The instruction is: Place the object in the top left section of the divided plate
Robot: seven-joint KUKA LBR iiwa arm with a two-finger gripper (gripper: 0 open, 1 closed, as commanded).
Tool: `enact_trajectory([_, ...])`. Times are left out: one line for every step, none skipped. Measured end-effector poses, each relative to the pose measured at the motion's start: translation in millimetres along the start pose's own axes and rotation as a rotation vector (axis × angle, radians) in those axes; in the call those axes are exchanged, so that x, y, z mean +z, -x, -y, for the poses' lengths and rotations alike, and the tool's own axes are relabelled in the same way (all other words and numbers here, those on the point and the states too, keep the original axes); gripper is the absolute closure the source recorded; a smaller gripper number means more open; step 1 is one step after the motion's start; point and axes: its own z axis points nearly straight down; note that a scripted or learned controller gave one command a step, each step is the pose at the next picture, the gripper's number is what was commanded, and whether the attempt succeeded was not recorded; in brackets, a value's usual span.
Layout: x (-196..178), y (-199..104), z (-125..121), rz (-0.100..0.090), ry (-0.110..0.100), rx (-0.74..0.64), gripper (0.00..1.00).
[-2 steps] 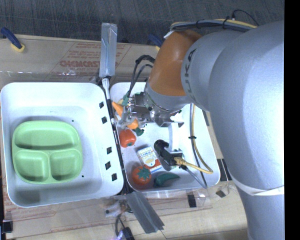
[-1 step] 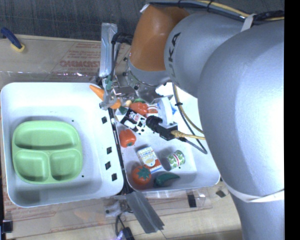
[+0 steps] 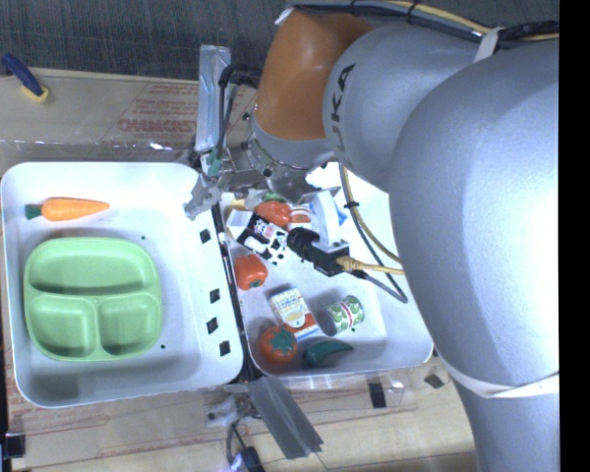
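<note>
Arm (image 3: 452,165) is reaching in from the right and covering most of the right bin (image 3: 408,347). Orange band (image 3: 300,77) is sitting above the wrist, over the divider between the two bins.

Gripper (image 3: 275,226) is sitting low over the upper part of the right bin, in among a clutter of items. Can't tell how it is set; the black and white parts there are blurring into the objects around them. Nothing is visibly clamped.

Left bin (image 3: 108,190) is holding the green divided plate (image 3: 90,298), lying flat at centre-left. One long section is running across its top, two smaller ones are sitting below. All sections are showing bare green.

A toy carrot (image 3: 67,207) is lying on the left bin floor just above the plate, orange body pointing right, green end to the left. Near the plate rim, not touching it.

Right bin contents, from the wrist down: a red-orange pepper-like piece (image 3: 251,271) lying near the divider, a small carton (image 3: 291,309) with orange print, a small can (image 3: 344,314) with a green label beside it, a tomato (image 3: 277,344) near the lower rim, and a dark green item (image 3: 324,353) just right of the tomato. Which one is the task object isn't clear.

Cardboard (image 3: 98,106) is lying on the tabletop behind the left bin.
</note>
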Motion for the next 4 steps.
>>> enact_trajectory([40.5,-16.7,-63.5,0.0,-0.001,-0.148,0.0])
enact_trajectory([30.0,-18.2,-64.2,0.0,-0.001,-0.155,1.0])
enact_trajectory([-53.2,26.1,-45.8,0.001,0.003,-0.253,1.0])
enact_trajectory([10.7,-12.7,-30.9,-0.001,-0.003,-0.328,1.0])
